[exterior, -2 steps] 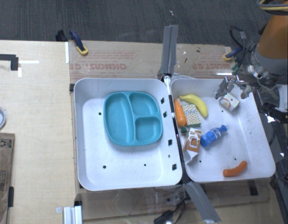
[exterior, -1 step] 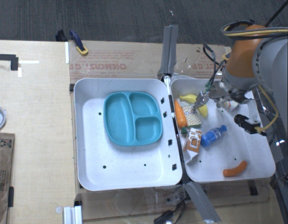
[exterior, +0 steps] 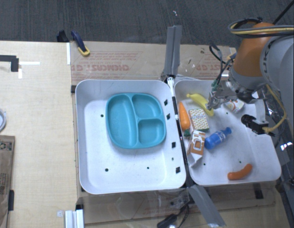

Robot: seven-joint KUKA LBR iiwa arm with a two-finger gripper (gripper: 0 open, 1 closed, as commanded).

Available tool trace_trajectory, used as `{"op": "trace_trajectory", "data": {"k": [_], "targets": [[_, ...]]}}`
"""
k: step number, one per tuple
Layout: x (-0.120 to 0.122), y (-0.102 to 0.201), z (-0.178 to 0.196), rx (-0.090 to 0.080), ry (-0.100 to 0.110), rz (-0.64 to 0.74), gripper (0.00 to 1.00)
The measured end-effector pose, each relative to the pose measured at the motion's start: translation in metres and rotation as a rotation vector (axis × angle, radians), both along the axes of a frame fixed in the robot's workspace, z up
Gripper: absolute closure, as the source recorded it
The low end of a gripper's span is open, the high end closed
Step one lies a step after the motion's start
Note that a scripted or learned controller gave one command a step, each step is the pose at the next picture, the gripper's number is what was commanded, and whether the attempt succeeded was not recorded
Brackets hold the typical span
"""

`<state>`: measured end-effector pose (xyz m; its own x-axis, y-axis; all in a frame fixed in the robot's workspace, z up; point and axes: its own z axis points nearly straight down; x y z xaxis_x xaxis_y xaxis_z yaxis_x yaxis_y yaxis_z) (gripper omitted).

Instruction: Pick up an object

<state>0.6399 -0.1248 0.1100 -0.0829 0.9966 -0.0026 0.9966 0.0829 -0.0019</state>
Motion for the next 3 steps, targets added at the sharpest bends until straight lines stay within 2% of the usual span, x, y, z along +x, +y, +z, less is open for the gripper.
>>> {"op": "trace_trajectory", "data": {"k": [1,2,3], "targets": [[0.020,0.056,0.140,0.002,0.002,0.234,1.00],[0.019,0.061,0.122,0.003,0.006,0.208,1.00],[0.020,0.061,0.122,0.003,0.005,0.208,0.00]]}}
